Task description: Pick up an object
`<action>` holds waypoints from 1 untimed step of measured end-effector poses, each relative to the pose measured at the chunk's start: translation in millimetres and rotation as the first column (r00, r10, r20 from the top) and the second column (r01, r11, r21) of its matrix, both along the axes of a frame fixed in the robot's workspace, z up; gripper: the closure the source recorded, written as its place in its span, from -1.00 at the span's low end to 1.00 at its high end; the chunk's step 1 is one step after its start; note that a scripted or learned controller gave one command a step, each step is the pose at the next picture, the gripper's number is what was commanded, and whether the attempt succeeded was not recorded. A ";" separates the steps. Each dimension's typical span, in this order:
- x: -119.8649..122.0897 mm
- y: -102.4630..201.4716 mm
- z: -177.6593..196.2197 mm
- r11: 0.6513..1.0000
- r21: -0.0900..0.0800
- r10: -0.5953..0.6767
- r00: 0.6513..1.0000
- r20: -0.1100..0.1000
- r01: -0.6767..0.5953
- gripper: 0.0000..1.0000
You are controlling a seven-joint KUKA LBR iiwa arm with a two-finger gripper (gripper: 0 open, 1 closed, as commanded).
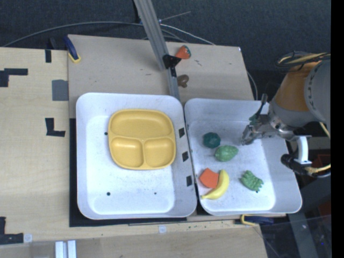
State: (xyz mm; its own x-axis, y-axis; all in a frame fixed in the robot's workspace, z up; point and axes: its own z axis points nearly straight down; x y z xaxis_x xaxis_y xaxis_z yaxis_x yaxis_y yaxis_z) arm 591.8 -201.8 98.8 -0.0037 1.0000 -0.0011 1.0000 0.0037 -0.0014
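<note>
Hand (250, 135): over the right bin (279, 198), grip state unclear.
Objects: green ball (211, 140), leafy green (226, 153), banana (217, 187), all in that bin.
Left bin (91, 198): yellow divided plate (142, 138).

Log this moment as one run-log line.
gripper: over right bin, holding nothing seen | nearest: green lumpy toy | also in bin: dark green ball, banana | left bin: yellow tray

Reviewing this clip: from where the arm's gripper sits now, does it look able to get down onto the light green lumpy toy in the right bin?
Probably yes. The gripper hovers just right of the light green lumpy toy, nothing lies between them, and the dark teal round toy sits close on its far side, which could crowd a finger.
</note>
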 end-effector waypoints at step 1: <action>-6.7 -4.4 46.4 1.000 0.000 -0.004 1.000 0.003 0.004 1.00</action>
